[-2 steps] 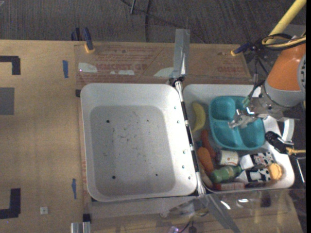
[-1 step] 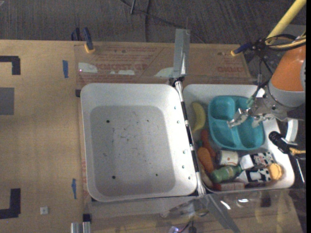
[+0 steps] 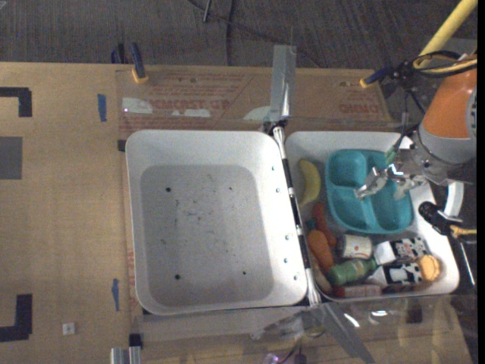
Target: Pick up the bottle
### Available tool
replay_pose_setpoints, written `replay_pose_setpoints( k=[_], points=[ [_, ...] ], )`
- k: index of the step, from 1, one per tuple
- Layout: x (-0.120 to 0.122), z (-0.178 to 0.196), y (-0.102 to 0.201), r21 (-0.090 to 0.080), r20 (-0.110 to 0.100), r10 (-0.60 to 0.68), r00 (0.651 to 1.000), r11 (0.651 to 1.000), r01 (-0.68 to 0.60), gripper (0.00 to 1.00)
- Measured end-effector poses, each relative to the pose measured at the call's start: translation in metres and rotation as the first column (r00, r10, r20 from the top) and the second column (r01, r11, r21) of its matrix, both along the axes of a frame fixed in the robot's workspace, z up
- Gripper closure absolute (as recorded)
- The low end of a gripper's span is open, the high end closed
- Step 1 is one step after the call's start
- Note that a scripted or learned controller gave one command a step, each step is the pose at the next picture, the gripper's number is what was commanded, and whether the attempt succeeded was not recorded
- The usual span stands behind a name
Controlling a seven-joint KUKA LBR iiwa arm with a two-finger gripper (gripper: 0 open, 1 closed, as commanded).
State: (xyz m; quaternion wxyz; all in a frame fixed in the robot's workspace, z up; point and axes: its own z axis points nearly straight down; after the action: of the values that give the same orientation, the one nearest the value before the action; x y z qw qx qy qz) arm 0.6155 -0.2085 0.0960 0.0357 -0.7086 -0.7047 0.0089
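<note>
A green bottle (image 3: 352, 271) lies on its side near the front of the right bin (image 3: 449, 283), its neck pointing right toward a cow-patterned toy (image 3: 402, 252). My gripper (image 3: 385, 183) hangs over a teal divided tray (image 3: 356, 167) in the back half of that bin, well behind the bottle. Its metal fingers (image 3: 369, 187) stand open with nothing between them.
Crowded around the bottle are an orange carrot (image 3: 320, 249), a white cup (image 3: 356, 245), a small orange toy (image 3: 430, 267) and a reddish item (image 3: 358, 289). A yellow banana (image 3: 309, 180) lies by the divider. The left bin (image 3: 144, 146) holds only specks.
</note>
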Motion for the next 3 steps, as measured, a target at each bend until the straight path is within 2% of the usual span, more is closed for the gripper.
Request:
replay_pose_setpoints(
  k=[1, 2, 3],
  points=[
    [0.0, 0.006, 0.016, 0.024, -0.02, 0.018, 1.0, 1.0, -0.018, 1.0],
    [-0.003, 0.101, 0.067, -0.038, 0.063, -0.078, 0.995, 0.996, 0.08, 1.0],
    [-0.003, 0.1, 0.067, -0.038, 0.062, -0.078, 0.995, 0.996, 0.08, 0.0]
  ],
)
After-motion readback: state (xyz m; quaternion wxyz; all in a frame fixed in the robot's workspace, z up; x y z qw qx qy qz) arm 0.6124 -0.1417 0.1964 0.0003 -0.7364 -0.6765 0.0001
